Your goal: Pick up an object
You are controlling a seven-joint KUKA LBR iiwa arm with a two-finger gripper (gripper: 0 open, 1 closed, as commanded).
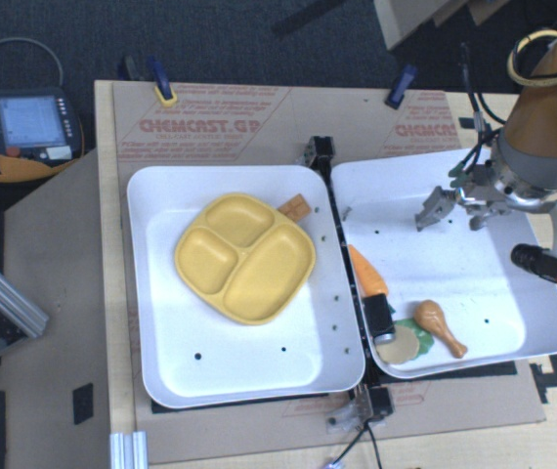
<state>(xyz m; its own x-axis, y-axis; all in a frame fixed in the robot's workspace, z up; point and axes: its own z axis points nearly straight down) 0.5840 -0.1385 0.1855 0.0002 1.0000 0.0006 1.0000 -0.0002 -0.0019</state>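
The gripper (pixel 451 209) hangs with fingers spread and empty over the far part of the right bin (pixel 513 272), well apart from the drumstick (pixel 440 326) and carrot (pixel 366 272) lying along its near-left side.

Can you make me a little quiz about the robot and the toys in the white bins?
1. True or false: the yellow divided plate lies in the right bin.
2. Which toy lies nearest the drumstick? A) the green piece B) the yellow divided plate C) the wooden block
3. Fill in: the gripper hangs over the ____ bin.

Key:
1. False; it lies in the left bin.
2. A
3. right
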